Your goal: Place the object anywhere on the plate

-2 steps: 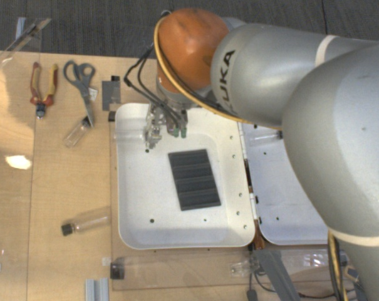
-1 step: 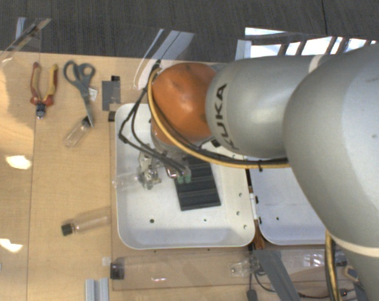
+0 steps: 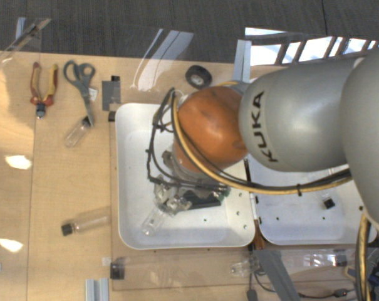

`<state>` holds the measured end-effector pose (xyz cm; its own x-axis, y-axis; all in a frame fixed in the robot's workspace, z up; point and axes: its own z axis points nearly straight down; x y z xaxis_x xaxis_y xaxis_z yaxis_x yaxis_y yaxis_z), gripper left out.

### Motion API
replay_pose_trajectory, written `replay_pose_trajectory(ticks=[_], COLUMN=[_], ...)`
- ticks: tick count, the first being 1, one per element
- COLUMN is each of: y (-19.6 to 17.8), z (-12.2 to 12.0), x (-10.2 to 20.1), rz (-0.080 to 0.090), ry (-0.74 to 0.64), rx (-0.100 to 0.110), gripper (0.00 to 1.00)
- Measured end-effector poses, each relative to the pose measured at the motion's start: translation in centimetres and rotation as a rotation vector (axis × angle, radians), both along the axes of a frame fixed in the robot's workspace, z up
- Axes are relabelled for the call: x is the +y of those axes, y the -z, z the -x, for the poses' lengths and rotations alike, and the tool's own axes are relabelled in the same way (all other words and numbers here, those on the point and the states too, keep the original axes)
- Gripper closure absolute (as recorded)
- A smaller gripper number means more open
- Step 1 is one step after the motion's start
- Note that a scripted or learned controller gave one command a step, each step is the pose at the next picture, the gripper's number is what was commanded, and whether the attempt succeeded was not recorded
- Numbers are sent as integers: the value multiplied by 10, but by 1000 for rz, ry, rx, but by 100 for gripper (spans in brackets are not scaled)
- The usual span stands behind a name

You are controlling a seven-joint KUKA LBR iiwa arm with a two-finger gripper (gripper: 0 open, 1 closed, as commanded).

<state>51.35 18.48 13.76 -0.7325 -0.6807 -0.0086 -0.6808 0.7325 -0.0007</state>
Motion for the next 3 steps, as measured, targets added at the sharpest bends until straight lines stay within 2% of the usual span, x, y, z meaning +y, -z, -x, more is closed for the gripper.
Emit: replay_pose_trajectory(ticks=[1, 2, 3], y=[0, 5, -77], z=[0, -48, -110], x=[0, -54, -41], rz=[0, 4, 5], ry=[0, -791, -715], rx=[0, -4, -7], gripper=[0, 0, 0])
